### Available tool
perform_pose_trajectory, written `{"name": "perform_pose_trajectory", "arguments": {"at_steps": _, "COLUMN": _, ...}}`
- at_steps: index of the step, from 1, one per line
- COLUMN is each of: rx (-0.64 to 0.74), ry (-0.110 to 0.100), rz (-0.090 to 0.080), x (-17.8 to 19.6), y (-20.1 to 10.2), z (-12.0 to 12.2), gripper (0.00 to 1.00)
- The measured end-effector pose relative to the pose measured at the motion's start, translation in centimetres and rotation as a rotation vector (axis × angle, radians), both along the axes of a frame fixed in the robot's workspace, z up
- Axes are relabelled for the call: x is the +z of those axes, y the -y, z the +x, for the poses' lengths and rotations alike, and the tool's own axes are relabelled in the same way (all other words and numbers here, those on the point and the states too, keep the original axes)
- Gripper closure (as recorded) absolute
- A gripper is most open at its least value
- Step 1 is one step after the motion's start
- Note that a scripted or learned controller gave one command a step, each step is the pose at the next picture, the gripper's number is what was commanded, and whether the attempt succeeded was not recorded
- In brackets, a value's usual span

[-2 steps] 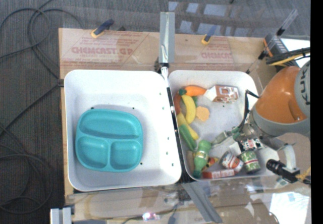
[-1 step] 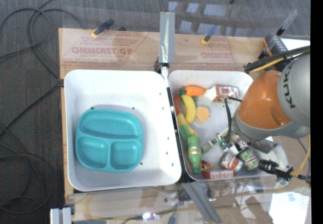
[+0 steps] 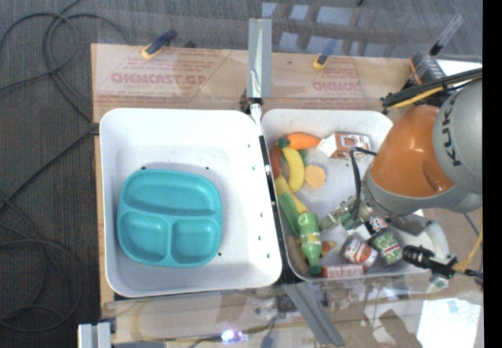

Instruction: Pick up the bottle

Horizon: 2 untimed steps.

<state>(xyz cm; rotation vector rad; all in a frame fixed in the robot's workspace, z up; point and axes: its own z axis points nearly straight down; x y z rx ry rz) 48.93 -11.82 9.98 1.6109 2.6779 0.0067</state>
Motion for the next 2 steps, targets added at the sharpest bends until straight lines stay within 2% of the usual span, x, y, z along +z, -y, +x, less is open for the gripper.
{"name": "perform_pose_trajectory", "arguments": {"at_steps": 1, "rx": -0.151, "ry": -0.018, "rz": 0.005, "x": 8.31, "y": -6.17, "z": -0.55, "gripper": 1.00}}
{"name": "perform_pose_trajectory", "arguments": {"at_steps": 2, "rx": -0.151, "ry": -0.018, "rz": 0.005, "x": 8.31, "y": -6.17, "z": -0.56, "gripper": 0.00}}
